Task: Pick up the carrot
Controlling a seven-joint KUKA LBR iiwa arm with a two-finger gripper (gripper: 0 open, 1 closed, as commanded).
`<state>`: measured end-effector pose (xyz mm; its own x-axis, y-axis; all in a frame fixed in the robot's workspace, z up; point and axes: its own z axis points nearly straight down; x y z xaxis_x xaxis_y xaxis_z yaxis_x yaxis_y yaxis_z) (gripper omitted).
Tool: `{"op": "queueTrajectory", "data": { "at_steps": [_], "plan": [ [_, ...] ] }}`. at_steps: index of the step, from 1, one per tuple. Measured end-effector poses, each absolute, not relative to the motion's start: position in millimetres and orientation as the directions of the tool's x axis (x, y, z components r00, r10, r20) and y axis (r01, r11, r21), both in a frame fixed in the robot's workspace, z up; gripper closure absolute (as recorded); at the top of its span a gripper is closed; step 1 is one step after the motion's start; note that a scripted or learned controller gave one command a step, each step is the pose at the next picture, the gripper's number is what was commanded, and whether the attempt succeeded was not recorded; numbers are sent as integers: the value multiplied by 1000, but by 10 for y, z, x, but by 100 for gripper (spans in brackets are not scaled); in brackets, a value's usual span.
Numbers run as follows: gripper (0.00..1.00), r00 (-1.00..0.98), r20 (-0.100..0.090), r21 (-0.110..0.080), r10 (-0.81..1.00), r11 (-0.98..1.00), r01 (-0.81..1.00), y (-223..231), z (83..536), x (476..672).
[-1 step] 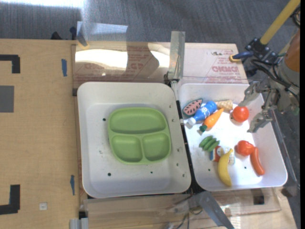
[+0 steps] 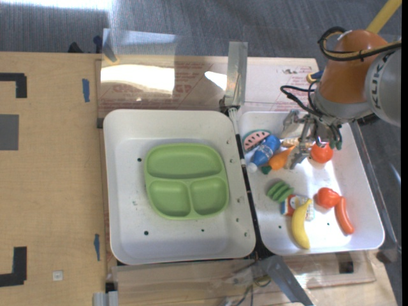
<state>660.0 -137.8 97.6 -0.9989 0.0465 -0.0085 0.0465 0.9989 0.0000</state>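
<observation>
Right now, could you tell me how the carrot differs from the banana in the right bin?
The carrot is orange and lies far in the bin, right at the gripper; the banana is yellow, curved, larger, and lies near the front edge, away from the arm. Both sit in the right bin.

A single fixed camera looks down at a slant from above the bench, far enough back to take in both white bins whole. The left bin (image 2: 121, 190), holding a green divided plate (image 2: 186, 180), sits near the centre of the view. To its right lies the second bin (image 2: 366, 196) (the grey-and-orange arm (image 2: 354, 69) enters above it from the right edge). Beyond the left bin, grey floor fills the top.
</observation>
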Motion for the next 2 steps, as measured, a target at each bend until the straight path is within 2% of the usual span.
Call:
{"op": "queueTrajectory", "data": {
  "at_steps": [1, 2],
  "plan": [
    [0, -983, -8, 1, 184, 983, 184, -1082, 890, 6404],
    [100, -983, -23, 0, 182, 983, 182, -1080, 1041, 6447]
  ]
}}
